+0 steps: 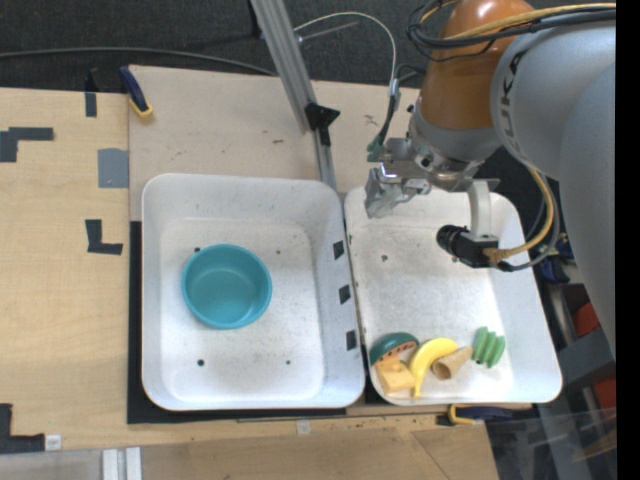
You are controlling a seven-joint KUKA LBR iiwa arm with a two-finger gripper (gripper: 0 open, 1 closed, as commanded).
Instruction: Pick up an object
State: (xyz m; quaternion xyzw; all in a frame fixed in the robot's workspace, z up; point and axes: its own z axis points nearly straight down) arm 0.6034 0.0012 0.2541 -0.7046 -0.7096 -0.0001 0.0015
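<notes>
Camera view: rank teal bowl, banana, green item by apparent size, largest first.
1. teal bowl, in the left bin, clearly largest.
2. banana, in the right bin's near corner.
3. green item, beside the banana, smallest.
All sit at similar depth on the bin floors, so the order looks safe.

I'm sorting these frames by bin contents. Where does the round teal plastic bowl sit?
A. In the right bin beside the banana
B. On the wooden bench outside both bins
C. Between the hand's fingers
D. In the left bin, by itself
D: the round teal plastic bowl sits alone in the shallow white left bin.
</notes>
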